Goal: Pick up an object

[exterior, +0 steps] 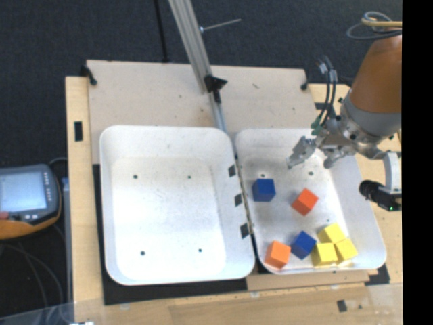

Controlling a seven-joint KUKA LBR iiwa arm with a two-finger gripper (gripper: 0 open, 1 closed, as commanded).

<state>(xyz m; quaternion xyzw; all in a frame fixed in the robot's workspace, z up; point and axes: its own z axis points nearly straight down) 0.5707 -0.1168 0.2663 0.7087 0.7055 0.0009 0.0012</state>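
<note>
The gripper [316,156] hangs over the far part of the right bin [284,144], its two grey fingers [298,154] spread apart with nothing between them. Behind it the arm [379,80] is cut off at the view's right edge, so its upper links go unseen. Nearer the camera lie the cubes: a blue cube [264,189] just below the fingers, an orange cube [305,201] beside it, and a second blue cube [304,244], a second orange cube [277,253] and yellow cubes [333,245] crowded at the near rim, their exact count hard to make out. The left bin [118,147] sits alongside.
</note>
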